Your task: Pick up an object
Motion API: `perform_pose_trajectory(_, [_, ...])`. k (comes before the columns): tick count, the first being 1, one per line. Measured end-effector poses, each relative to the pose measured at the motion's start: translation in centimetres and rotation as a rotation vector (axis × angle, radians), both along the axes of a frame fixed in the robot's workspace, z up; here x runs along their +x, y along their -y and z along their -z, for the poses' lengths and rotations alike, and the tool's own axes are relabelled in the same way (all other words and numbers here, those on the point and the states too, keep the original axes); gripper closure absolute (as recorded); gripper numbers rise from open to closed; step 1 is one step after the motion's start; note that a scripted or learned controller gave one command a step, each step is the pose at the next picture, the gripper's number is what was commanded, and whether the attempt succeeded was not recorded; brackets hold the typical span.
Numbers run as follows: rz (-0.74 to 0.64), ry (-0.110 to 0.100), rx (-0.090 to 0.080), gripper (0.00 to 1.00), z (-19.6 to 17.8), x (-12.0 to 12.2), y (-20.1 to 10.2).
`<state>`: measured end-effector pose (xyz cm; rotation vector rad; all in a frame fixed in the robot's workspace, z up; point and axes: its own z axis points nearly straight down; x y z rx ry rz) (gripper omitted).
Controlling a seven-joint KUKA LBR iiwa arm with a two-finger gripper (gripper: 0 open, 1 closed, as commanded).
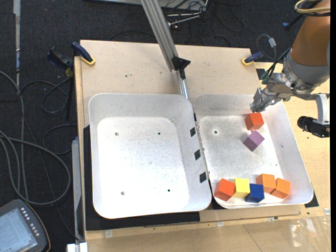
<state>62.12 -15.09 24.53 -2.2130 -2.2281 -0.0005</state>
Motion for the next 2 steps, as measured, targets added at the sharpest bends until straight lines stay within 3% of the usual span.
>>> perform_pose_trajectory(2, [-0.001, -0.003, 0.001, 1.0, 1.9, -4.5, -10.0])
